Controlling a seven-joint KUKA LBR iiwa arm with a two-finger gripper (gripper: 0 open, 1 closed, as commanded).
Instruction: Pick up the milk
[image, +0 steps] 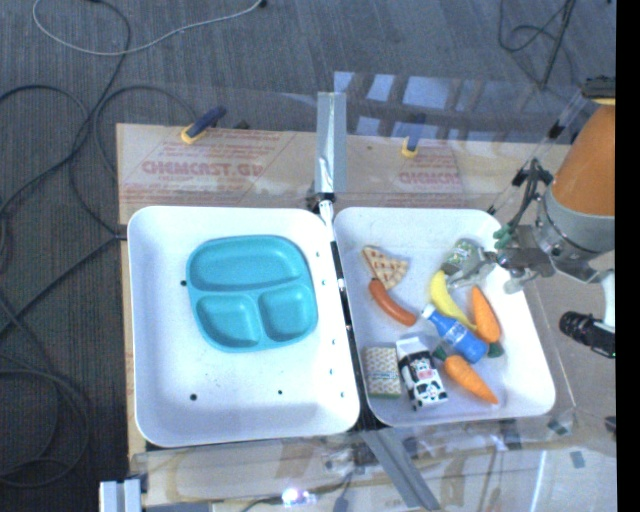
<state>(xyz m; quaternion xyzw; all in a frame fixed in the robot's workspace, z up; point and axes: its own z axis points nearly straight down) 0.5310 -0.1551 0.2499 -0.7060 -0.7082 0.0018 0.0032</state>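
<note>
The milk (421, 373) is a small white carton with black cow spots; it lies near the front edge of the right bin (530, 395), tipped on its side we think, so a grab from above may be the easy way; we have not picked it up yet. A square cracker (381, 370) sits just beside it on one side, touching or almost touching; an orange carrot (469, 379) lies just beside it on the other side; a blue bottle (457, 338) rests close behind it; so the milk is squeezed in and a grab could bump its neighbours. Farther back we see a sausage (392, 302), a waffle (385, 265), a yellow banana (444, 296) and a second carrot (485, 314); the toys look tossed in a loose pile, not lined up. Our gripper (487, 262) hangs over the back corner of this bin, near the banana and well apart from the milk; we cannot tell how it is set, and we see nothing in it; we think it must move toward the front of the bin next. The left bin (150, 300) sits touching the right one; a blue tray (252, 290) with three hollows lies in its middle, maybe a place for food.
</note>
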